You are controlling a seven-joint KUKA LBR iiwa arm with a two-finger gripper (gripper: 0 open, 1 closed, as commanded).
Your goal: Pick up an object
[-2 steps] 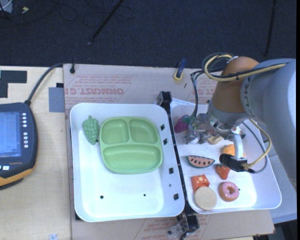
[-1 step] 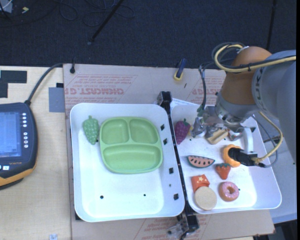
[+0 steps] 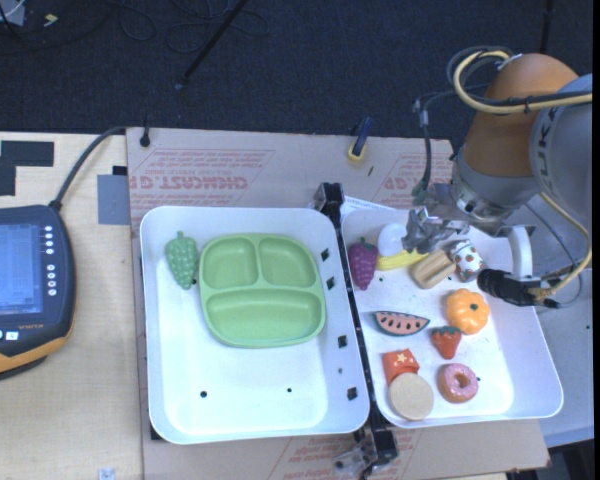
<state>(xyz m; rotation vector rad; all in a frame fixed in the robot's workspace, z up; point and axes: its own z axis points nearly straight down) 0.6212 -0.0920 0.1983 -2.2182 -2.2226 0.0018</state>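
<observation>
Grey metal two-finger jaws: low over the back of the right shallow white bin, directly above a tan block-shaped toy; spread or pressed together, cannot tell. Beside it: yellow banana toy, round orange pumpkin toy. Left white bin: green divided plastic plate.
</observation>
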